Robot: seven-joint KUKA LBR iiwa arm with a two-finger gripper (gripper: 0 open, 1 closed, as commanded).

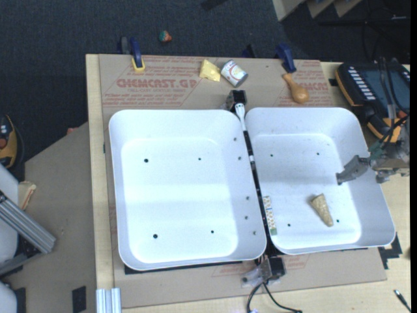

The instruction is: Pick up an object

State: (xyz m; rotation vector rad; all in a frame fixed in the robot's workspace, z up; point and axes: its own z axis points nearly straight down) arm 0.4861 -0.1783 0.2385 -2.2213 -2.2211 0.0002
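Two shallow white plastic bins sit side by side on the brown cardboard-covered bench, the left bin larger in view than the right bin. At the right bin's right rim hovers the grey gripper; I cannot tell whether its fingers are open or closed. A small tan cone-shaped object lies in that bin's lower right part, near the gripper but apart from it.

You see a small tan, cone-shaped object lying on its side in the right bin. It rests near the front right corner, its narrow end pointing toward the front.
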